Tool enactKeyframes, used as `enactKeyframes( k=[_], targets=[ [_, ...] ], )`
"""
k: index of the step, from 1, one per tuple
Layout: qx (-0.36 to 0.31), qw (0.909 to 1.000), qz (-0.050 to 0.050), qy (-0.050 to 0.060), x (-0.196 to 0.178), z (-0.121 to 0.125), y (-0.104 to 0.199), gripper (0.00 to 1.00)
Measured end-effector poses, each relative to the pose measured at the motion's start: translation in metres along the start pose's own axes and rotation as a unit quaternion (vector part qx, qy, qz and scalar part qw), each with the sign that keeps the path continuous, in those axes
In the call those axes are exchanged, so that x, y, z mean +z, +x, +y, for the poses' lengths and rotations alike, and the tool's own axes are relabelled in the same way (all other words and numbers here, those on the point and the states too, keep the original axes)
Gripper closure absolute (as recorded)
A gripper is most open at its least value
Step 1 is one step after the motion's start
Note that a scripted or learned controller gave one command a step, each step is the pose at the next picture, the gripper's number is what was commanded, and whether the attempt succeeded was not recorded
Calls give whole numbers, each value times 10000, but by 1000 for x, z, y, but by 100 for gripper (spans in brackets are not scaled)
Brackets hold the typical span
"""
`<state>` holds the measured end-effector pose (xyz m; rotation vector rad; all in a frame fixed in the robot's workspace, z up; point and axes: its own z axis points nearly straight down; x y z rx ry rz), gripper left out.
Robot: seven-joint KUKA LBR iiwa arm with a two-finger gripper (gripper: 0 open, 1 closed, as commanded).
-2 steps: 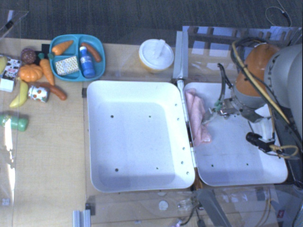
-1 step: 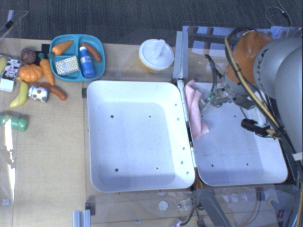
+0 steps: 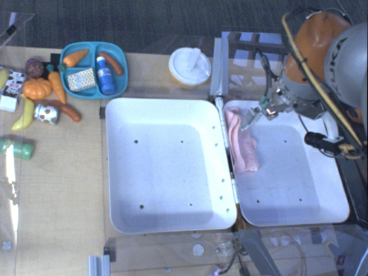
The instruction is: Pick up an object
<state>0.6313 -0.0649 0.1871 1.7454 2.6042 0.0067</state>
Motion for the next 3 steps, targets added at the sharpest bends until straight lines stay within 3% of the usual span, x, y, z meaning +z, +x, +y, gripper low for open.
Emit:
enactKeyframes(
  k=[1,2,3],
  targets=[
    [27,10000,-4,-1,92,-23,-25,0],
    [224,9997,-22,-46,94,-75,-11,0],
    [72,10000,3,10,49,-49,-22,0]
  ],
)
